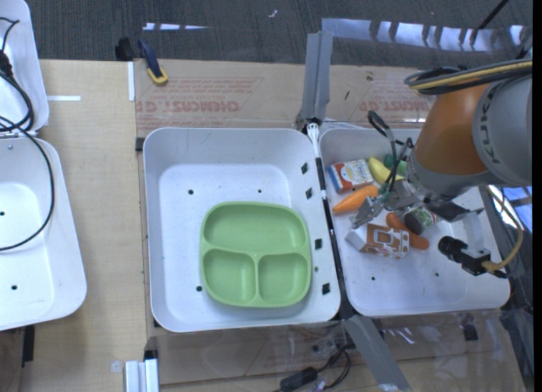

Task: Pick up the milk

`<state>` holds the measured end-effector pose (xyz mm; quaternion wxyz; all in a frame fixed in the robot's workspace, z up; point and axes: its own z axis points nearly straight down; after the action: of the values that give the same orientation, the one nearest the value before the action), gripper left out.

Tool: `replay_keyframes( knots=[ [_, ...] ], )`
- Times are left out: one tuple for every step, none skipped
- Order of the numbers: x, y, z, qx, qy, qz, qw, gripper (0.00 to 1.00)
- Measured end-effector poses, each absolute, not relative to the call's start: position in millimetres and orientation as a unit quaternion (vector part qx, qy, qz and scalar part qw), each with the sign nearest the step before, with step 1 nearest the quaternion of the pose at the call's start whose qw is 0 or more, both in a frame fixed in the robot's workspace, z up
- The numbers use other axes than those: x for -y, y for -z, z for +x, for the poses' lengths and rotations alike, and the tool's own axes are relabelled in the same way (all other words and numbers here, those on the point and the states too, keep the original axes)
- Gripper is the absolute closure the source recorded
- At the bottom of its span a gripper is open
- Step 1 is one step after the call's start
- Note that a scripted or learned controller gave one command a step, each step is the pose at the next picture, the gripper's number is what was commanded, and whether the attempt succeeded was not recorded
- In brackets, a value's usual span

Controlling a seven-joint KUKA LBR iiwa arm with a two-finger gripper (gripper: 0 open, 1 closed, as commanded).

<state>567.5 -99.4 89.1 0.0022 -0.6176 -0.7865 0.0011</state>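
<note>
On the brown cardboard-covered worktop (102, 128) two shallow white bins sit side by side; the left white bin (169, 212) carries a pale green three-compartment plastic plate (255, 252), and the right white bin (423, 297) carries a small heap of toy groceries. The milk looks to be the small white and brown carton (383, 240), which lies tipped on its side near the middle of the right bin, toward its left wall, with an orange carrot-shaped toy (352, 201) just beyond it and a blue and white snack packet (348, 174) and a yellow banana-shaped toy (380, 170) nearer the bin's far edge. The grey arm with the orange band (457, 140) leans in from the right, and the gripper (395, 204) hangs low over the heap, just beyond the carton and close to it; clutter and the wrist hide its tips, so I cannot tell whether it is apart or together, and nothing is visibly held. By my reading the step in hand is the approach to the grasp, with the lift not yet done. The next move calls for bringing the gripper squarely over the carton's narrow sides, clear of the carrot and a red toy touching the carton's right end, before closing.
</note>
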Motion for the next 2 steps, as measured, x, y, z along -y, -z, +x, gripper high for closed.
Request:
replay_keyframes(
  knots=[
    [101.1,-96.4,567.3,0.784,-0.0016,-0.62,0.003,1.0],
    [101.1,-96.5,567.3,0.785,-0.0016,-0.62,0.003,0.0]
  ],
)
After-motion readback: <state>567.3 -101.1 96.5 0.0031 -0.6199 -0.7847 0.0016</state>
